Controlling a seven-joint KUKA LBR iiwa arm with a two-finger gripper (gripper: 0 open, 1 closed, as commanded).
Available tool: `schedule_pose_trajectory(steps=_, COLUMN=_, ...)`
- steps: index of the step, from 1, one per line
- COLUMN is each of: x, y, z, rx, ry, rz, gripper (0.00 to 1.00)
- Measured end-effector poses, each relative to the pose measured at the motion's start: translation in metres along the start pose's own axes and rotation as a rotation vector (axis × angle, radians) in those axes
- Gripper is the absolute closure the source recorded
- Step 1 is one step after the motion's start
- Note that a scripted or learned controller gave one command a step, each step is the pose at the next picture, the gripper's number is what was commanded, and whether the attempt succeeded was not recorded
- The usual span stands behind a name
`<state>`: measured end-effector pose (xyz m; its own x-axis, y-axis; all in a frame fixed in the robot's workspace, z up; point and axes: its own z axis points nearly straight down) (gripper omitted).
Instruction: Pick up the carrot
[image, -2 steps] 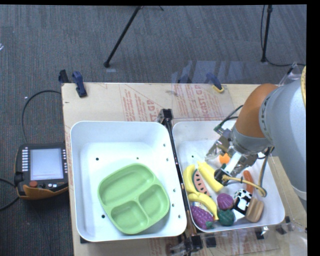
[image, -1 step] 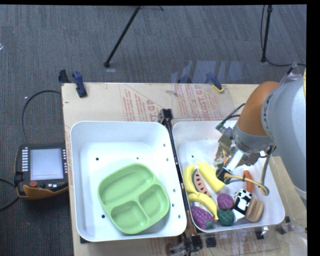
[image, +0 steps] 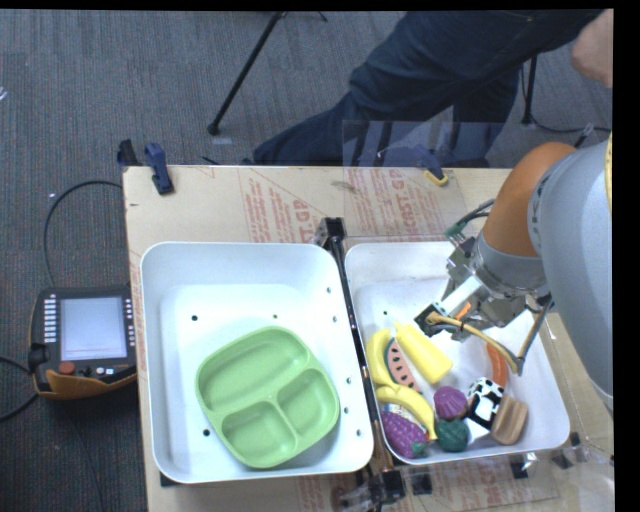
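Note:
The carrot (image: 498, 357) is a thin orange piece lying near the right wall of the right bin (image: 400, 262). It is partly covered by the arm's hardware. My gripper (image: 476, 316) hangs low over the right bin, just above and to the left of the carrot. I see nothing held in it.
Toy foods crowd the right bin's front: a yellow wedge (image: 424, 352), a watermelon slice (image: 401, 366), bananas (image: 404, 400), grapes (image: 403, 432), a purple piece (image: 450, 402), a green piece (image: 452, 434), a black-and-white piece (image: 486, 398) and a tan piece (image: 509, 420). A green divided plate (image: 267, 396) lies in the left bin (image: 180, 270).

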<state>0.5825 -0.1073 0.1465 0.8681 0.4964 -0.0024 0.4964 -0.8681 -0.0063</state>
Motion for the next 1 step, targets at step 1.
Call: schedule_pose_trajectory(steps=1, x=-0.0794, y=0.0118, z=0.0620, rx=0.004, ry=-0.005, rz=-0.181, gripper=1.00)
